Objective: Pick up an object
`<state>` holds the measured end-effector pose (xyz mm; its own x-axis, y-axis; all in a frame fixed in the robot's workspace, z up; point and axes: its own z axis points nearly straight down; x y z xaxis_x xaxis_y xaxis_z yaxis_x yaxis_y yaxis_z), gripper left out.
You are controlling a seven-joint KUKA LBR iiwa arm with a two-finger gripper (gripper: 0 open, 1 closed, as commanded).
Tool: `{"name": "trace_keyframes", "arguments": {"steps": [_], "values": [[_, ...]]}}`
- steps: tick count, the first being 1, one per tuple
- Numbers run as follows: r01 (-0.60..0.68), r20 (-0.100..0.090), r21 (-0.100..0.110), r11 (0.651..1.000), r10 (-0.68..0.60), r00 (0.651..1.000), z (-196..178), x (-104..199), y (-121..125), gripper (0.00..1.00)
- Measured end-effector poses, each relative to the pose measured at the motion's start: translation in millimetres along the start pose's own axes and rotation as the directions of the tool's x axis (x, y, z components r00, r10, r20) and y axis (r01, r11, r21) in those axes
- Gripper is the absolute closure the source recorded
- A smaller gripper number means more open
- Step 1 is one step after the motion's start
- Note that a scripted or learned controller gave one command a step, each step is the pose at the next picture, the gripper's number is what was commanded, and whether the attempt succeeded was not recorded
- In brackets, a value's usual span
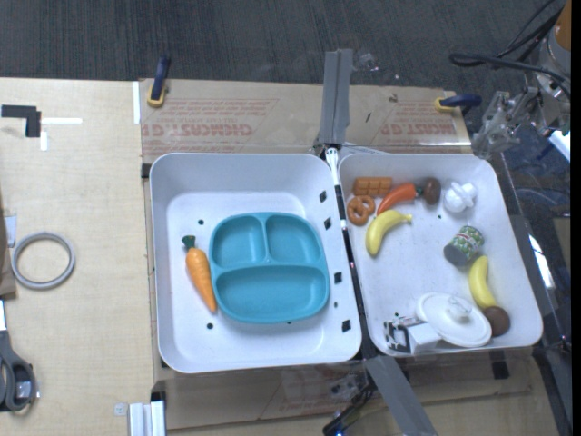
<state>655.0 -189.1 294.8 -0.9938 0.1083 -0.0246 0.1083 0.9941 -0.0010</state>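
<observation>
Bench (pixel 73 180) bears two bins; arm parked at upper right, tool (pixel 508 116) beyond right bin (pixel 508 207) corner, grip state unclear.

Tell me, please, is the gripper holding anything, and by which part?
Nothing is held: the gripper sits outside the right bin, with no object between its fingers.

Blue divided plate (pixel 270 268) beside a carrot (pixel 201 274) in left bin (pixel 172 182); bananas (pixel 385 228) in right bin (pixel 504 209).
</observation>
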Motion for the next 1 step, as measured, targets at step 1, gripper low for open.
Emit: {"name": "trace_keyframes", "arguments": {"steps": [1], "values": [[-0.001,0.007,0.000,1.000,0.001,1.000,-10.3,-1.6,-0.1,1.00]]}}
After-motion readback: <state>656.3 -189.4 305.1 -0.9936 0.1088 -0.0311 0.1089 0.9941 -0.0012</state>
